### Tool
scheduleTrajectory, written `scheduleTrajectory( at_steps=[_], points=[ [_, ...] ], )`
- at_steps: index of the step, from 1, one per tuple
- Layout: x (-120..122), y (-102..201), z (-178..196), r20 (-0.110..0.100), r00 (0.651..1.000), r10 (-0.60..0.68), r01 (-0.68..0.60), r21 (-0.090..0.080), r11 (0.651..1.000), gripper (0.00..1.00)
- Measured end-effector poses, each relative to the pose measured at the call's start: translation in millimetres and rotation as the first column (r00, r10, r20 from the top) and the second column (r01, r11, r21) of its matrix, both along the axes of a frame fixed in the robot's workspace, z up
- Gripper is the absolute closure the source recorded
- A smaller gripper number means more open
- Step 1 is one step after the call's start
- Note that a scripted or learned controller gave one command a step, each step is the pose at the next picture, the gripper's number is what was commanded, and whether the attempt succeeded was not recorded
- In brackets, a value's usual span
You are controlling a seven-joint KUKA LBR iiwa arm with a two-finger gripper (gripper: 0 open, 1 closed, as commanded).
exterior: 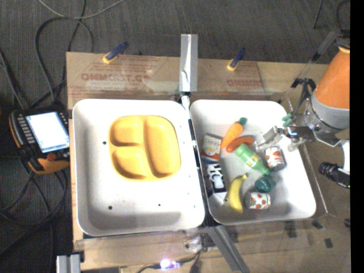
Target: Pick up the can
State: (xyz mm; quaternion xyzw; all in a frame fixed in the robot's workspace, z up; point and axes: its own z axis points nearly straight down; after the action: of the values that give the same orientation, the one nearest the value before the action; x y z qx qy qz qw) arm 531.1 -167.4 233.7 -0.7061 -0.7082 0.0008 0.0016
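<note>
A small red and white can (274, 157) lies in the right bin (296, 209), near its right wall. A second red and white can (259, 200) lies on its side near the bin's front, beside a banana (236, 191). My gripper (273, 137) hangs over the right side of this bin, just above and slightly left of the first can, with the orange-banded arm (334, 87) behind it. Nothing shows as held in it.
The right bin also holds a carrot (233, 134), a green bottle (250, 157), a dark green item (264, 182), a small white box (211, 145) and a dark carton (215, 178). A yellow divided tray (145, 147) sits in the left bin (91, 209).
</note>
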Motion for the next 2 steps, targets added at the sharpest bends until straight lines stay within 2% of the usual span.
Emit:
scheduleTrajectory(
  at_steps=[1, 2],
  points=[
    [19, -44, -101, 0.0, 0.997, 0.081, -0.081, -0.001, 0.997, 0.0],
    [48, -46, -136, 0.008, 0.999, 0.043, -0.043, 0.005, 0.999, 0.0]
  ],
)
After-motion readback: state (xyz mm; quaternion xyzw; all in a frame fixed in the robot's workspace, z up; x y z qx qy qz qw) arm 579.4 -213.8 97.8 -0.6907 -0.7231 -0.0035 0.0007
